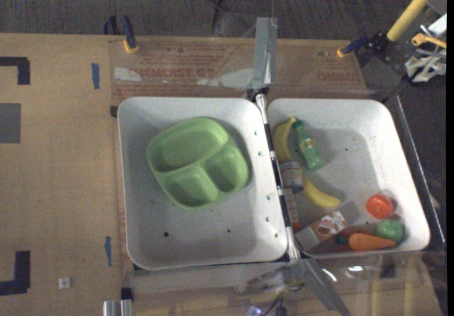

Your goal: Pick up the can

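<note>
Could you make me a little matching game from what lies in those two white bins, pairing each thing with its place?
Things:
1. green divided plate
2. can
3. green bottle
4. carrot

Places:
A. near front wall of the right bin
B. beside the banana
C. against the divider between the bins
D. middle of the left bin

Pairs: 1-D, 2-C, 3-B, 4-A

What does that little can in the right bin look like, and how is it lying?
The can is a small cylinder with a pale, greyish label and darker ends, too blurred to read. It lies on its side in the right bin, tight against the left wall by the divider between the bins. The yellow banana curves along its right side and seems to touch it. The green bottle lies just above and to the right, apart.
</note>
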Controlling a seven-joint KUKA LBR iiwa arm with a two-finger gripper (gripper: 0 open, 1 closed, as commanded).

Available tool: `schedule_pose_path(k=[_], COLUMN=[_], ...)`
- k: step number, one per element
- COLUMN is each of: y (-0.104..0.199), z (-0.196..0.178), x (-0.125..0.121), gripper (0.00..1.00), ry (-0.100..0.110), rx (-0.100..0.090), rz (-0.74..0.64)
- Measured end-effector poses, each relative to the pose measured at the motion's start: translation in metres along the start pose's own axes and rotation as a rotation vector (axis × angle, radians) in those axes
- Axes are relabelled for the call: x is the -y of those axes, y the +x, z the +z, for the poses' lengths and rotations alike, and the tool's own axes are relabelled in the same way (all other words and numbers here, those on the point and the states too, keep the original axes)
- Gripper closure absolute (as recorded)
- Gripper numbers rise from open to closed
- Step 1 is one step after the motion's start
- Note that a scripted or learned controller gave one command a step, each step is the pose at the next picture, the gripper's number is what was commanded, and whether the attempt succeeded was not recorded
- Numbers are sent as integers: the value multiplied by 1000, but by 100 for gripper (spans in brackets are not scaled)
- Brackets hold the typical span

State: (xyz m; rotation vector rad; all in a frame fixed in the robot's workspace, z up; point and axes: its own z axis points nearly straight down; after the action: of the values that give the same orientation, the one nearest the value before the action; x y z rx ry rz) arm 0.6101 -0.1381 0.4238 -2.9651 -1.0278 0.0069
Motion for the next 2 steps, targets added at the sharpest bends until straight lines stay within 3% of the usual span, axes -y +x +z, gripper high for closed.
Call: schedule_pose_path(k=[1, 2], y=[4, 21], z=[-11, -12], x=[-64, -51], gripper=[100, 100], ry=[-5, -5], rx=[-3, -6], rz=[219, 466])
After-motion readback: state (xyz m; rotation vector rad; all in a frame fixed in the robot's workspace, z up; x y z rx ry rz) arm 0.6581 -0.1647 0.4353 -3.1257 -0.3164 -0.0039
